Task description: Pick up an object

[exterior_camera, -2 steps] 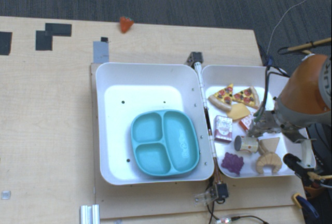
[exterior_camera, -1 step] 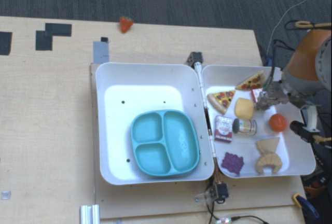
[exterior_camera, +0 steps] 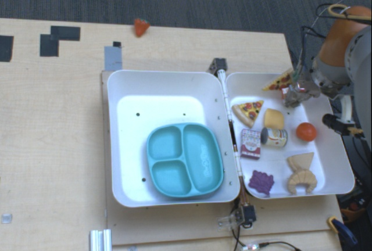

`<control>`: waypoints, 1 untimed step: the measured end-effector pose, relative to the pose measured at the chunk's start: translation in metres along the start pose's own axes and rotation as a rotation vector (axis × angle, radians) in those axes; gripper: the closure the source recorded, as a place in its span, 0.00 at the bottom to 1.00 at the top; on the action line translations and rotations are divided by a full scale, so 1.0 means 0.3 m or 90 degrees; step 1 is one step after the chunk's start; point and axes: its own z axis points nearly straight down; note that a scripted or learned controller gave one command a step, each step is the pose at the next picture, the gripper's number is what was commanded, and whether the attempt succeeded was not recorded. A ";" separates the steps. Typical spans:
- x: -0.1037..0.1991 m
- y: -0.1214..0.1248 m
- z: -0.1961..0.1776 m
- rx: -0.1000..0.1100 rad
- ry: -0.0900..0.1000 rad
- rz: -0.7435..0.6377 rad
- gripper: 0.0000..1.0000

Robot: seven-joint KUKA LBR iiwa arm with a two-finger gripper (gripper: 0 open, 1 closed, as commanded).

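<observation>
Two white bins [exterior_camera: 116, 145] share our bench; our gripper [exterior_camera: 295, 94] perhaps pinches the pizza slice [exterior_camera: 279, 82] at the right bin's far edge, so we should lift slowly.

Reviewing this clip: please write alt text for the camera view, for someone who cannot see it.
The arm's gripper is low over the top of the right bin, at a pizza slice. That bin also holds a second pizza slice, a tomato, a can, a croissant and purple grapes. The left bin holds a blue divided plate.
</observation>
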 end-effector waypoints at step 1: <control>0.005 0.001 0.003 0.000 0.001 0.000 0.00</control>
